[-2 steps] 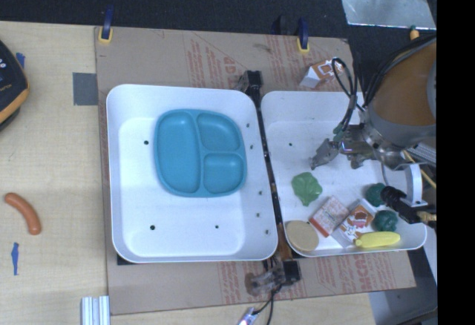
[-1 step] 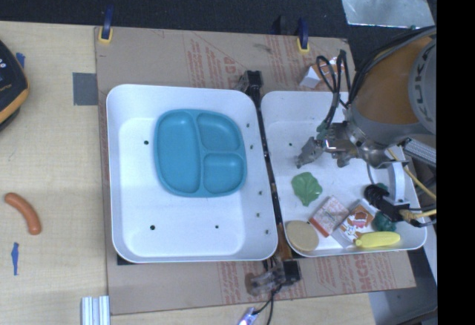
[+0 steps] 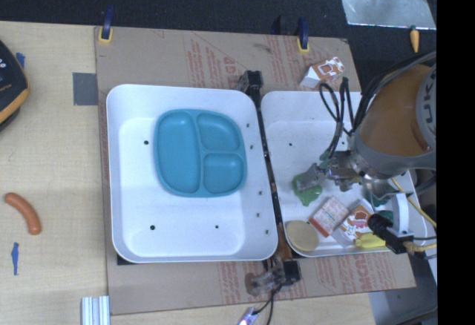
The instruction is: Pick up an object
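The arm [image 3: 397,123] reaches in from the right over the right bin [image 3: 289,112]. Its gripper [image 3: 326,171] sits low in that bin, right beside a green object [image 3: 306,186] at its left tip. Whether anything is between the fingers is hidden by the wrist. In front of the gripper lie a red and white packet [image 3: 329,216], a second packet with red print [image 3: 357,221], a tan round disc [image 3: 302,236] and a yellow item [image 3: 369,242]. The left bin [image 3: 126,168] holds a blue divided plate [image 3: 200,151].
A small carton [image 3: 323,72] lies on the cardboard behind the right bin. An orange sausage [image 3: 24,212] rests on the bench at far left, and a dark device [image 3: 9,82] is at the left edge. Clamps hold the cardboard's back edge.
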